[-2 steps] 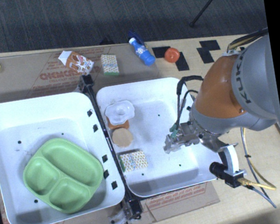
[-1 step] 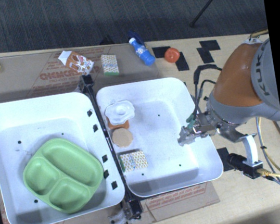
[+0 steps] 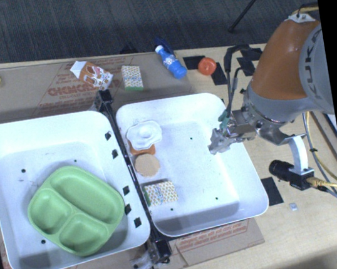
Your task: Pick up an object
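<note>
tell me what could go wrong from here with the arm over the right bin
1. The end effector sits near the right bin's right wall, far from the items, so a straight descent would likely close on bare floor.
2. The white-topped piece, the round brown piece and the patterned packet line up along the left wall, leaving little finger room on that side.

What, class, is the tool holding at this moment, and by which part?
Nothing that can be seen: the tool hangs over the right bin, apart from the items along the bin's left wall.
</note>
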Available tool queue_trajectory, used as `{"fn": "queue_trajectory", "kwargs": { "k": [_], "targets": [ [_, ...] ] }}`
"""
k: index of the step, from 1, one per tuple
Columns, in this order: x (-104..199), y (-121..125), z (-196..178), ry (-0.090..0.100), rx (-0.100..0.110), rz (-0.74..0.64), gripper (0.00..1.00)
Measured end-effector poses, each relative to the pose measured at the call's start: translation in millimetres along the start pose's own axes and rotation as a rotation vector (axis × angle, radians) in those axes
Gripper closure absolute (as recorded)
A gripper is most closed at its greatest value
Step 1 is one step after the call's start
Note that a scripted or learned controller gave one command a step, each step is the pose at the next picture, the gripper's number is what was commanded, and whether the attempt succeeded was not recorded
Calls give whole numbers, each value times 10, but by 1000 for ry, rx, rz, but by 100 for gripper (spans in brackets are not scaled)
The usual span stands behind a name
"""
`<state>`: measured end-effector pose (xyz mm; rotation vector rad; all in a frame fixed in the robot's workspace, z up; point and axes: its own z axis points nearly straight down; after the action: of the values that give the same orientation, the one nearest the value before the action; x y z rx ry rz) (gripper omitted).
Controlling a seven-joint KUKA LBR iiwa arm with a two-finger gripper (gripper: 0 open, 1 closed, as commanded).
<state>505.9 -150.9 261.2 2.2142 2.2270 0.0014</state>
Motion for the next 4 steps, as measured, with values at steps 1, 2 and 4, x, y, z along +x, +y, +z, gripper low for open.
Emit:
{"fn": "queue_trajectory", "kwargs": {
  "k": [1,2,4],
  "targets": [
    [420,-180,220,1,5,-1,100],
    [417,-180,219,1,5,-1,0],
    [417,-180,219,1,5,-1,0]
  ]
}}
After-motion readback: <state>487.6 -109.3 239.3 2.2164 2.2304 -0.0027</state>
